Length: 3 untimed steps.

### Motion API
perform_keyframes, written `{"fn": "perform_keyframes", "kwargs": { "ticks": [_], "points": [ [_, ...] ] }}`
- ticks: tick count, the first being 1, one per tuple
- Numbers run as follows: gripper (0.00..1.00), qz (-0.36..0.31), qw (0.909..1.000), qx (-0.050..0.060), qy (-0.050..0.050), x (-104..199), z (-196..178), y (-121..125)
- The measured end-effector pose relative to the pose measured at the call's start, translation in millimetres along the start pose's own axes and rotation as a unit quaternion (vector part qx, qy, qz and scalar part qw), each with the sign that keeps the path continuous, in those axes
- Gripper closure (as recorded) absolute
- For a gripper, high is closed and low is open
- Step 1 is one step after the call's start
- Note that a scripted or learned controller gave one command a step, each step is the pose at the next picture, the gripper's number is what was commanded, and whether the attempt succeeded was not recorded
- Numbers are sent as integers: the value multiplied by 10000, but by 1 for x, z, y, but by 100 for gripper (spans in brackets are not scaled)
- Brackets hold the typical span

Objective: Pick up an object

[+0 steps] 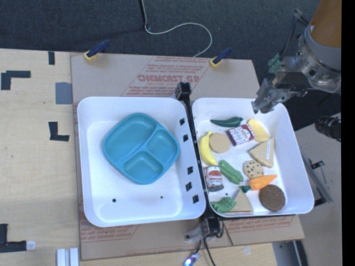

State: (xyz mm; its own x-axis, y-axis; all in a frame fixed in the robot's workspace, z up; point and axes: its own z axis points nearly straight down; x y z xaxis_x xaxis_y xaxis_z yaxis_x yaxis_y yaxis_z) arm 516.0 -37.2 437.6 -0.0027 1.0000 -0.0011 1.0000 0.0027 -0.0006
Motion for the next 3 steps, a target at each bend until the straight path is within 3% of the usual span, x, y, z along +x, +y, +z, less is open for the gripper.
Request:
{"fn": "perform_keyframes", "kwargs": {
  "ticks": [1, 2, 3],
  "points": [
    [100, 5, 10000, 95, 9, 29, 142, -33],
    [100, -16, 10000, 40, 9, 85, 194, -30],
    [100, 19, 10000, -56, 4, 47, 72, -31]
  ]
}}
